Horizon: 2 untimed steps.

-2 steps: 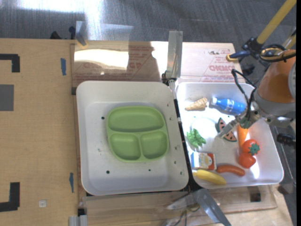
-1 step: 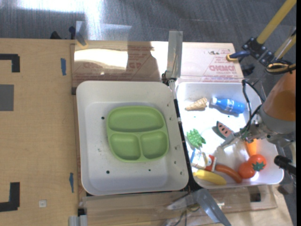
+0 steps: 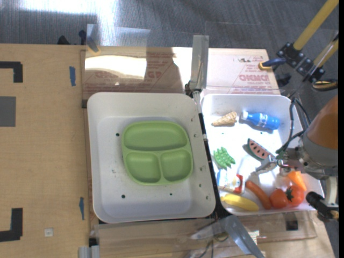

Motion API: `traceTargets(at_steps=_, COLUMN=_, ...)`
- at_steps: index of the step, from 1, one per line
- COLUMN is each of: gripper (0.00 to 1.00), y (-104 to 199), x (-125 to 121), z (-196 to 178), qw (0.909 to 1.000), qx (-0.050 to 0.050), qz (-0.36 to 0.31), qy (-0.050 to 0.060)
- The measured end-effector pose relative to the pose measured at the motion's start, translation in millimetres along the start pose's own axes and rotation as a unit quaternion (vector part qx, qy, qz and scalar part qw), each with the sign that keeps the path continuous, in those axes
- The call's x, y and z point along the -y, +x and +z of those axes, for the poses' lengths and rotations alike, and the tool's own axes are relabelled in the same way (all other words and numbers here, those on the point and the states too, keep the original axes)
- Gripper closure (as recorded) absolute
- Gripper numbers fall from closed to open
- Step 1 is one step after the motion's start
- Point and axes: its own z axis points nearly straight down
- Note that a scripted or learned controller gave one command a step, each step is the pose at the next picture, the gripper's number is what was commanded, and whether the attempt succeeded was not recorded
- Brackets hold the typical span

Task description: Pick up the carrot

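The cardboard-covered desk (image 3: 37, 160) carries two white bins. In the right bin (image 3: 244, 102), the carrot (image 3: 297, 180) lies beside the tomato (image 3: 279, 198), with the gripper (image 3: 277, 163) just above; whether its jaws are spread, I cannot tell. It looks light, stiff, slippery plastic; grip mid-body.

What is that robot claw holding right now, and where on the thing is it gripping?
It cannot be told. The gripper is low in the right bin, right at the carrot, but the view doesn't show the carrot between its fingers.

A robot lab: a bench (image 3: 43, 144) of taped cardboard holds 2 white bins (image 3: 102, 160), toy food (image 3: 239, 202), and a cabled arm (image 3: 322, 144) over grey carpet (image 3: 161, 9).
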Motion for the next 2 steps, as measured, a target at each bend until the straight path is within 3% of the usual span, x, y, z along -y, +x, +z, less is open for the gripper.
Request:
traceTargets(at_steps=1, gripper=0.00, y=-12, x=5, z=-1, qw=0.9861, qx=-0.001, qz=-0.166, qy=0.008)
traceTargets(at_steps=2, gripper=1.00, y=-18, x=0, z=-12, qw=0.9863, qx=0.011, qz=-0.164, qy=-0.001)
